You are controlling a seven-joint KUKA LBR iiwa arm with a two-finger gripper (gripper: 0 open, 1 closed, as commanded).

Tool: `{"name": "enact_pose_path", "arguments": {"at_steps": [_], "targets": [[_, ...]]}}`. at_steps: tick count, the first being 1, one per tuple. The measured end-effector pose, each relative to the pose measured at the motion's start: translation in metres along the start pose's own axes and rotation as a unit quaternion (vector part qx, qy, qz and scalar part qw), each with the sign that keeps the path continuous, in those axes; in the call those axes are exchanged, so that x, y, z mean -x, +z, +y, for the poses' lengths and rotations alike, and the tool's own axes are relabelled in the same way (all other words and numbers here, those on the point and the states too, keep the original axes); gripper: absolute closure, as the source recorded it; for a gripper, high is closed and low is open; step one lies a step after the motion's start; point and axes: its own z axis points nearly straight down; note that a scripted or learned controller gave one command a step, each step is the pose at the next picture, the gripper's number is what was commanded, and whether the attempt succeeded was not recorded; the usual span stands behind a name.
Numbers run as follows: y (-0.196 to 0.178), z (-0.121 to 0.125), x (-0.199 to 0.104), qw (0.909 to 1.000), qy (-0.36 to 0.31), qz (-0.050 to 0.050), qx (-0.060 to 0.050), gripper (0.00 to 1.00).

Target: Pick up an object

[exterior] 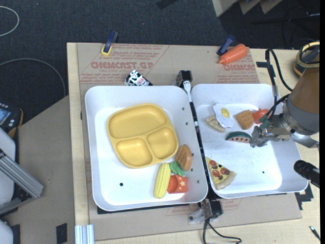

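Observation:
My gripper (258, 138) hangs low over the right bin (254, 168), at the right end of a green-rimmed watermelon slice (236, 136). Whether it touches the slice is unclear. Just behind it lie a brown toast piece (245, 119), a small red item (260, 115), a fried egg (223, 113) and a beige wedge (214, 123). A pizza slice (221, 173) rests at the bin's near left corner. Nothing visible is lifted off the bin floor.
The left bin (99, 136) holds a yellow divided plate (142, 134), a corn cob (162, 180), a red tomato piece (178, 184), a green bit (177, 168) and a brown bun (184, 156). An orange clamp (233, 54) and a black-and-white toy (136, 79) sit behind the bins.

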Motion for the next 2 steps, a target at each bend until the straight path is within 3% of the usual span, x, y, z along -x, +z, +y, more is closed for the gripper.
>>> {"name": "enact_pose_path", "arguments": {"at_steps": [2], "targets": [[-0.016, 0.019, -0.099, 1.0, -0.001, -0.001, 0.003, 1.0]]}}
